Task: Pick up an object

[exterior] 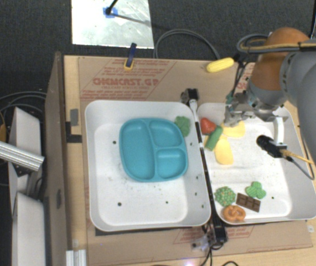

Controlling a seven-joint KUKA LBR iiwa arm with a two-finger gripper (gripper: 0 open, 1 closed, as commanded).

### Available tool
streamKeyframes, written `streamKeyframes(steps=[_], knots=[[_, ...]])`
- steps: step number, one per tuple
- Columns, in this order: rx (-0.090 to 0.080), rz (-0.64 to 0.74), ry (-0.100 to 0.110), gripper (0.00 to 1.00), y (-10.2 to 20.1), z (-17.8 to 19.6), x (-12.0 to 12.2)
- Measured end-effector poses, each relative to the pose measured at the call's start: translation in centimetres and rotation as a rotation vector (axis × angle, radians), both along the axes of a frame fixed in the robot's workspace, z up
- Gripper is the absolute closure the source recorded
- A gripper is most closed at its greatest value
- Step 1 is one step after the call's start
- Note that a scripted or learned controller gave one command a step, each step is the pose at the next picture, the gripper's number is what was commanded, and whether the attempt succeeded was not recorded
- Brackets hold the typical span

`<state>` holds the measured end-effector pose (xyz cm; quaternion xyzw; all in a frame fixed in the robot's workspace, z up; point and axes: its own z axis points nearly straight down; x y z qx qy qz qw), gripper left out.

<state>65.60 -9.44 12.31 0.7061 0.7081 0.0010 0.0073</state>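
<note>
The arm (307, 76) reaches in from my right, its orange band (282, 43) up above the wrist and the wrist turned down over the far end of the right bin (304, 204). The gripper (234, 115) hangs low there, just above a pale yellow piece (236, 131), close enough that I can't say whether it touches. From this slant I cannot tell whether the pincer is apart or together, and I see nothing clamped in it.

The things I could pick up sit mostly in that right bin. Just left of the pale yellow piece lie a red piece (207, 125) and a green stick (213, 136), touching each other near the wall between the bins. A yellow lump (224, 152) lies just below them. Well apart, at the near end, are a green floret (224, 194), a second green piece (255, 190), a brown bar (249, 203) and an orange pretzel shape (234, 213), crowded together.

The left bin (105, 204) holds a blue divided plate (153, 148), with a dark green piece (182, 125) at its far right corner. A yellow banana-like thing (219, 65) lies on the bench beyond the bins.
</note>
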Motion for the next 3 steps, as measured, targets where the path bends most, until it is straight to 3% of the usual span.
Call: streamKeyframes(steps=[3], knots=[[-0.002, 0.009, -0.009, 1.0, 0.0, 3.4, 0.3]])
